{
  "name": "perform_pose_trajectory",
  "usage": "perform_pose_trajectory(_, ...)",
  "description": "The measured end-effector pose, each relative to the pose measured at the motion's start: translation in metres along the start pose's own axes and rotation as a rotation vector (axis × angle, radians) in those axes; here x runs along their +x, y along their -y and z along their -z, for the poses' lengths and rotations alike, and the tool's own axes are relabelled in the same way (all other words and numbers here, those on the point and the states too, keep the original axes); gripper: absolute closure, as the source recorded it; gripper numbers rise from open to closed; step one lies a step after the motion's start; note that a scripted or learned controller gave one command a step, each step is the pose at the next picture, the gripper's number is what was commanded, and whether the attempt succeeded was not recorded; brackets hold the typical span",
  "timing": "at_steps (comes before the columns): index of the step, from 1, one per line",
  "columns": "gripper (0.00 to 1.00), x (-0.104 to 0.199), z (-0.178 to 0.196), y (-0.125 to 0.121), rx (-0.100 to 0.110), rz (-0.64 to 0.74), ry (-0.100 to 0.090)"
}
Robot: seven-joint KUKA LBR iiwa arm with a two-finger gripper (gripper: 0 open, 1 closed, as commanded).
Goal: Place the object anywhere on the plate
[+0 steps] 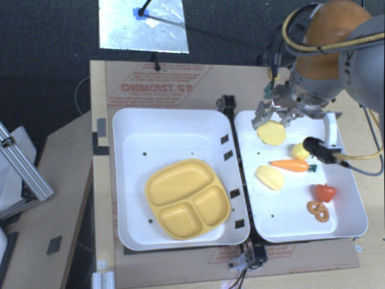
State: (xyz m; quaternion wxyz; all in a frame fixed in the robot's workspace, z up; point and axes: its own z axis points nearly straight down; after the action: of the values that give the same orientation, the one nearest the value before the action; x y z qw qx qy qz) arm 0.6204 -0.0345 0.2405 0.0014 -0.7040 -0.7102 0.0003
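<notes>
The left bin (129,161) is being occupied by a yellow plate (187,198) with three compartments, lying slightly turned toward the bin's lower right. In the right bin (355,221) the toy foods are being kept — a pale yellow round piece (272,133) near the upper left corner, a pale yellow wedge (269,177) below it, an orange carrot (291,165) in the middle, a small yellow piece (300,151) just above the carrot, a red piece (325,192) and a pretzel (318,211) toward the lower right. The gripper (275,114) is being held just above the round piece, at its upper edge — whether anything is being clasped, or how far the tool is parted, cannot be told. Nothing is being carried on the plate.
</notes>
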Motion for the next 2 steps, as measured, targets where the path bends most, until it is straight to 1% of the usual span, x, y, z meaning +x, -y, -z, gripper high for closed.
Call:
perform_pose_trajectory(1,1.0,0.055,0.005,0.015,-0.002,0.002,-0.001)
perform_pose_trajectory(2,1.0,0.101,-0.003,0.034,0.0,0.001,0.0)
